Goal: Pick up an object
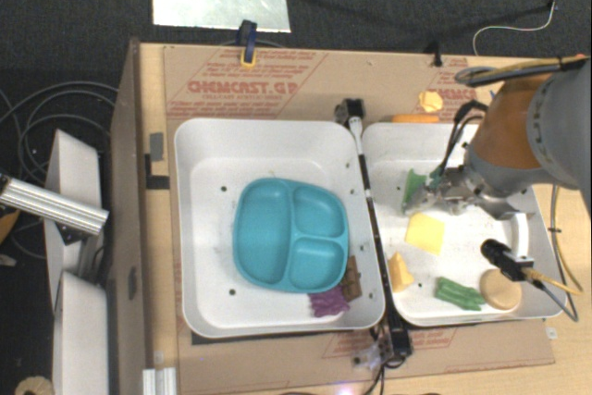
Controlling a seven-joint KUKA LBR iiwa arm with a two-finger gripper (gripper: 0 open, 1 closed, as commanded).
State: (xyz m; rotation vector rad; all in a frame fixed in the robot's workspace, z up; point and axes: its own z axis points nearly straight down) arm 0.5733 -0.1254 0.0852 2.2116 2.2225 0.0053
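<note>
Green upright plastic piece [412, 188] is the likely target. It sits in the upper left part of the right shallow white bin [393, 151], close to the inner wall. My gripper [437, 192] is right beside it, on its right, maybe touching; I can't tell from above. How far the gripper is open I can't tell either, since the wrist body covers it. Nothing is visibly held.

To do this well, I judge I should centre over the green piece before closing, come straight down and lift slowly. The inner wall on its left leaves little room, so approach from the open side. It looks thin and light and could tip or slide toward the wall if nudged.

Just below the gripper is a yellow square foam-like block [426, 233], close enough to get bumped on descent. Further down are a small yellow wedge [400, 272] by the inner wall, a green ridged piece [460, 293] and a tan round disc [500, 295] at the bottom edge, all well apart from the target. An orange flat piece [415, 117] lies by the top rim.

Across the divide, the left shallow white bin [213, 199] holds a teal divided plastic plate [291, 236], with a purple lump [326, 302] and a brown chunk [352, 280] at its lower right. None of these are in the way.
</note>
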